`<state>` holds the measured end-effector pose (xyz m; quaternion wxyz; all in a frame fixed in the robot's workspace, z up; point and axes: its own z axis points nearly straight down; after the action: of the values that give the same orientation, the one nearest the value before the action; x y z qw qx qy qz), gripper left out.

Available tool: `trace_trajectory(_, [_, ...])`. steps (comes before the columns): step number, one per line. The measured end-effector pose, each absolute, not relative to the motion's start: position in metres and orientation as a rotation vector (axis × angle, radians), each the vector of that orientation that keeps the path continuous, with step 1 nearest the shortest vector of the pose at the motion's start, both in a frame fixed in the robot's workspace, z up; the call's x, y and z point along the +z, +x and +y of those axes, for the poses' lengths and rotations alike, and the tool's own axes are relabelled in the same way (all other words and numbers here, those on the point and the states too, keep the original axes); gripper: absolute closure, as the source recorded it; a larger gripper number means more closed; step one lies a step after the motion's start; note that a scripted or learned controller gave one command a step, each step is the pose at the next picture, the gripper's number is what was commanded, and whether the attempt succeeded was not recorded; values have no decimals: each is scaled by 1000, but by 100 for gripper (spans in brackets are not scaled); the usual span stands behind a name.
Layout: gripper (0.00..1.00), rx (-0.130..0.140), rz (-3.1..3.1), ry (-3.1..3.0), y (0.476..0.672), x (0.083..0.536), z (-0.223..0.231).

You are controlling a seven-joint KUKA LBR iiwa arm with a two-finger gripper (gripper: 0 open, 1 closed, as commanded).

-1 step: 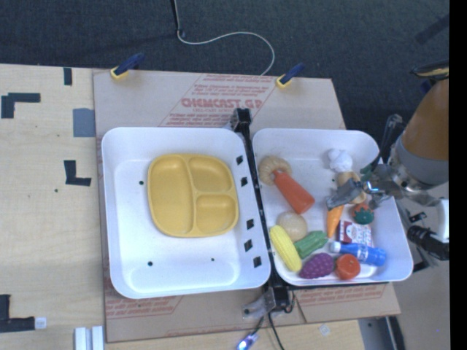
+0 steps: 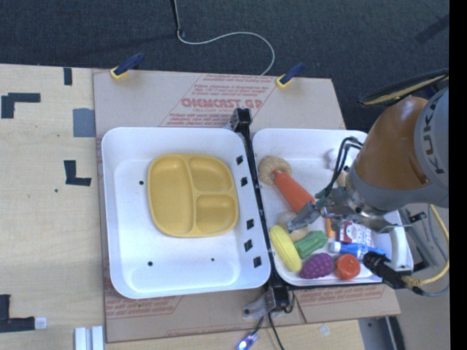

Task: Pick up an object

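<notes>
1. The arm (image 2: 398,148) reaches in from the right over the right bin (image 2: 306,138), and its grey and orange bulk hides much of that bin's right half.
2. The gripper (image 2: 310,217) hangs low at the bin's middle. Its dark fingers are small and blurred against the toys, so I cannot tell how they stand, nor whether anything sits between them.
3. An orange carrot (image 2: 292,189) lies at a slant just up and left of the gripper, its tan top end (image 2: 268,166) near the divider.
4. A yellow corn cob (image 2: 285,247) rests against the bin's left wall, touching a green vegetable (image 2: 312,241) beside it.
5. A purple grape bunch (image 2: 317,266) and a small orange-red fruit (image 2: 347,267) lie along the front wall.
6. A blue item (image 2: 357,251) and a red-and-white packet (image 2: 357,232) sit partly under the wrist; what they are is hard to make out.
7. The left bin (image 2: 117,195) holds a yellow divided plate (image 2: 193,195), well apart from the gripper.
</notes>
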<state>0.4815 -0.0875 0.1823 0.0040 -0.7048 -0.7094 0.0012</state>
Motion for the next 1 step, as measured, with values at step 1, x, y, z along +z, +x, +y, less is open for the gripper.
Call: trace_trajectory(1, [0,1,-2227,-2209,483,184,-11])
